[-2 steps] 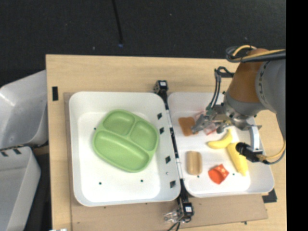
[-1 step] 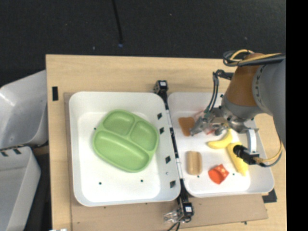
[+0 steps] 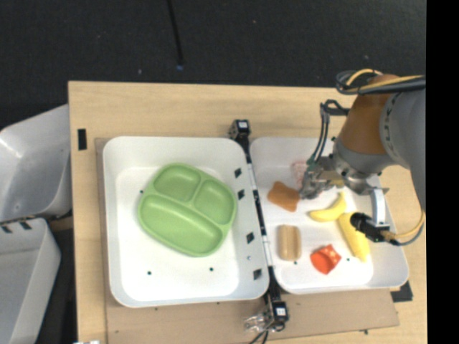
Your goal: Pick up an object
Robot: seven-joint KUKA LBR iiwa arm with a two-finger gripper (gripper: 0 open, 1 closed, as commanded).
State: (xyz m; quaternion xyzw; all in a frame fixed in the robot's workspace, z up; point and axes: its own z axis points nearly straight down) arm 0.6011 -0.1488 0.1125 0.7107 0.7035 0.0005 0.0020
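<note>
Bench (image 3: 172, 106) bearing two white bins (image 3: 129, 264)

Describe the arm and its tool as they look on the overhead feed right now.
The arm is grey with an orange band above the wrist. Thin cables, yellow and dark, loop around the wrist. The tool is a small grey metal assembly; its details are too small to make out.
</note>
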